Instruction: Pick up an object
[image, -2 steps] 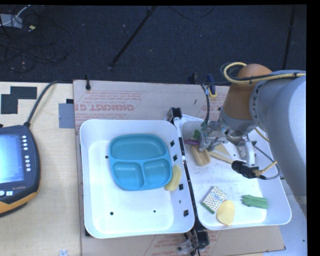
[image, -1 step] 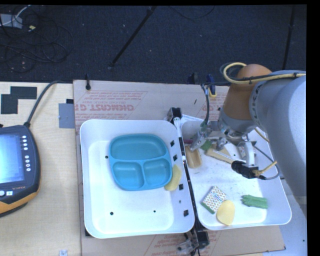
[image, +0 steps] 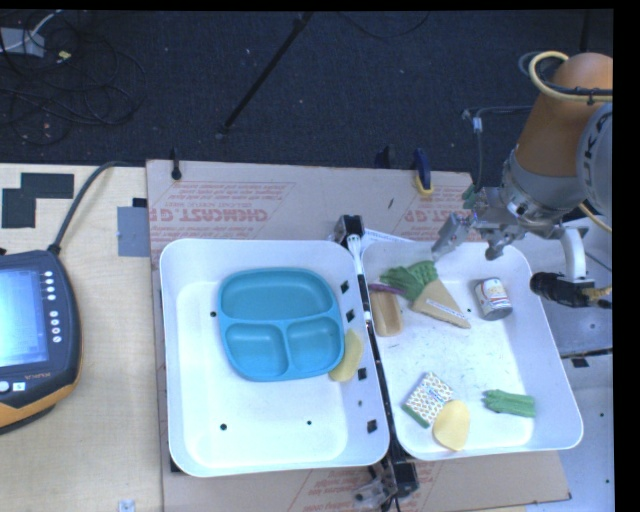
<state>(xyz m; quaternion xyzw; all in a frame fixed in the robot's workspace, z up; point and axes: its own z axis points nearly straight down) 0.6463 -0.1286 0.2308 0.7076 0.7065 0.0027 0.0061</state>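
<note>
Objects for picking lie mostly in the right bin (image: 560, 400), one of two shallow white bins sitting side by side on a cardboard sheet (image: 250, 205). The left bin (image: 190, 400) carries the biggest item, a blue divided plate (image: 280, 322) with three compartments, lying flat toward its upper middle. Just off the plate's lower right corner a pale yellow piece (image: 347, 358) leans against the wall shared by the bins.

In the right bin, a leafy green toy (image: 409, 277) sits near the upper left, touching a tan wedge (image: 441, 303) just below and right of it. A tan block (image: 386, 312) lies to their left beside the dividing wall. A small metal can (image: 492, 297) rests on its side near the upper right. Lower down, a checkered packet (image: 429, 398) touches a yellow oval piece (image: 452, 425), and a small green item (image: 510, 403) lies apart to their right.

The grey and orange arm (image: 560, 130) comes in from the right, and its gripper (image: 478, 228) hangs over the right bin's upper edge, above the can. Its fingers look spread, with nothing between them.

A tablet controller (image: 30, 325) rests on the bench at the far left.
</note>
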